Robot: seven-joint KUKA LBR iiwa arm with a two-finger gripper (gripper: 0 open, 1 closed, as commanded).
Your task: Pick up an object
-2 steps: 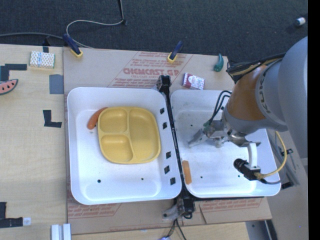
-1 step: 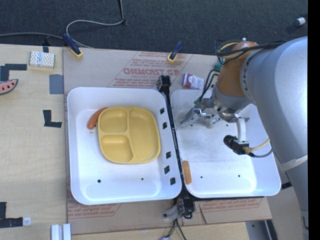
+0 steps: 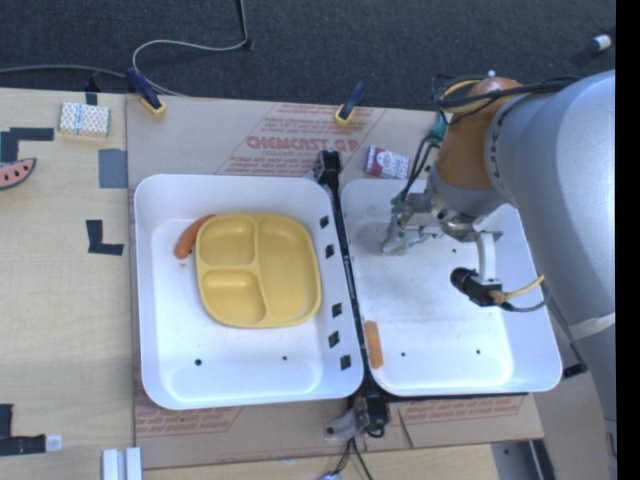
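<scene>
My pincer (image 3: 393, 240), fingers narrow and holding nothing, hangs far from the carrot (image 3: 372, 344) at the right bin's (image 3: 520, 368) near-left edge; closing here may grasp nothing.

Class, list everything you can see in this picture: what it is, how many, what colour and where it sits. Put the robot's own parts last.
Bins: two, white, side by side on the cardboard.
Divided plate: one, yellow, three compartments, in the left bin.
Sausage-shaped piece: one, orange-red, left bin, against the plate's left edge.
Carrot-like stick: one, orange, right bin, by its left wall.
Small packet: one, red and white, on the cardboard behind the right bin.
Clamps: two, yellow and blue, at the cardboard's far edge.
Arm: one, grey with an orange band, over the right bin.
Gripper: one, low over the right bin floor.
</scene>
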